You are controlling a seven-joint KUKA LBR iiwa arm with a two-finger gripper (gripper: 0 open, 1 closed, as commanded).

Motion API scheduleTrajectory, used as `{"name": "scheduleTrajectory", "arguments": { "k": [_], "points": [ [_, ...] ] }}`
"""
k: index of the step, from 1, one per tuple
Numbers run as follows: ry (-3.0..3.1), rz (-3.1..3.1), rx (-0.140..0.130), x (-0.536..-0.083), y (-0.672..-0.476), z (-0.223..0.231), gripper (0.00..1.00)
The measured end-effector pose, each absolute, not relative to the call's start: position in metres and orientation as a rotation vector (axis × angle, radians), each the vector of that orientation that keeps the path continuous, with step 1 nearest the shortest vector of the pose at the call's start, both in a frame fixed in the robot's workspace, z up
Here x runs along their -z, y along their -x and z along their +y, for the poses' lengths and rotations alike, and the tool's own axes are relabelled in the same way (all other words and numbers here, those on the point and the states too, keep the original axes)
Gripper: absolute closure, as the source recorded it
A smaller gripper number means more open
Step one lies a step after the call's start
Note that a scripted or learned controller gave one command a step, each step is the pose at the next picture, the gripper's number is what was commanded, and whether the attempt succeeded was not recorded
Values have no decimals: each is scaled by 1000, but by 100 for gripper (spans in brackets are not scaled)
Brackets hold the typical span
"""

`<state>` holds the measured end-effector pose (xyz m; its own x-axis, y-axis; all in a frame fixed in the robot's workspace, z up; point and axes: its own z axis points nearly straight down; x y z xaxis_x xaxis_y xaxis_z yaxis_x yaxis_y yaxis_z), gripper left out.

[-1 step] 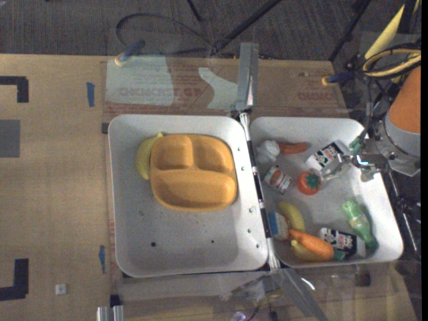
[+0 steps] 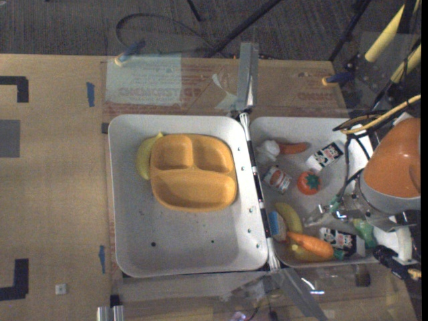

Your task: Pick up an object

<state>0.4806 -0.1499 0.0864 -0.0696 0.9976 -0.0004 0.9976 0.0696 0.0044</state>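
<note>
The right bin (image 2: 294,122) holds several toy foods. At its far end lie a carrot (image 2: 294,148), a white lump (image 2: 269,149) and a small carton (image 2: 325,156). A little jar (image 2: 276,178) and a red tomato (image 2: 309,183) sit mid-bin. Near the front are a yellow banana (image 2: 289,215), a bigger carrot (image 2: 311,246) and a second carton (image 2: 336,237). My gripper (image 2: 326,213) hangs low over the bin's right half, between the tomato and the bigger carrot. Nothing is visibly held in it.
The left bin (image 2: 187,239) carries an orange divided plate (image 2: 194,172) with a yellow banana (image 2: 143,158) tucked at its left edge. A blue piece (image 2: 274,223) leans on the metal divider (image 2: 257,199). A green item (image 2: 364,231) lies under the arm's wrist.
</note>
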Motion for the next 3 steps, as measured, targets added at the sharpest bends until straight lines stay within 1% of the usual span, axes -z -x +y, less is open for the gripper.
{"name": "scheduleTrajectory", "arguments": {
  "k": [1,2,3],
  "points": [
    [-2726,1550,-8,-87,-481,-99,0],
    [-2725,1545,-13,-98,-482,-100,100],
    [-2671,1651,-8,-87,-483,-137,100]
  ]
}}
